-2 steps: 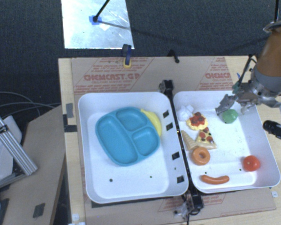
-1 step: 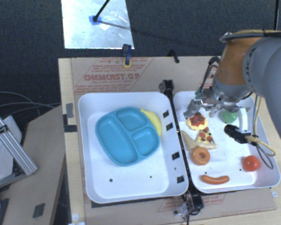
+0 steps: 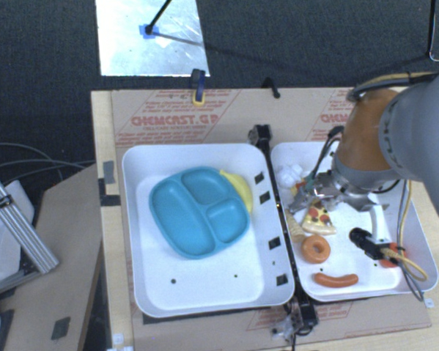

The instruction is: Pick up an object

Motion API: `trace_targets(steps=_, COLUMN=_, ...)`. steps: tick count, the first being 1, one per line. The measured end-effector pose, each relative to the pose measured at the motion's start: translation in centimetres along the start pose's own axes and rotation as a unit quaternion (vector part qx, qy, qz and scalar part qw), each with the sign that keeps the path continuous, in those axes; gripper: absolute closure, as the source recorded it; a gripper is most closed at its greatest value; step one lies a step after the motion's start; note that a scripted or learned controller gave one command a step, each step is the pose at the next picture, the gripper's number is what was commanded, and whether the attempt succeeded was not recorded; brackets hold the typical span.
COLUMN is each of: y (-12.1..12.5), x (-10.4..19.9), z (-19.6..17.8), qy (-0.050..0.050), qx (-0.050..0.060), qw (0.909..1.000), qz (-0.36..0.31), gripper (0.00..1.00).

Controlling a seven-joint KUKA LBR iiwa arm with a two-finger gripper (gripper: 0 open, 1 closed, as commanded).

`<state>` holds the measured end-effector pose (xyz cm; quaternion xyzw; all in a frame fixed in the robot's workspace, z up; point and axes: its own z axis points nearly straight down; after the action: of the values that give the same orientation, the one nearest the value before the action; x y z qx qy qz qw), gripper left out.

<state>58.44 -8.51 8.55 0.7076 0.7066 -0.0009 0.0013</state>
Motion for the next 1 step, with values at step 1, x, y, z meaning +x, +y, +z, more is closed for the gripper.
trace_targets(steps=1, y=0.27, x=0.11, z=-1.24, qy=0.001, qx=-0.003, qw=1.0000, qz=-0.001, gripper=1.00)
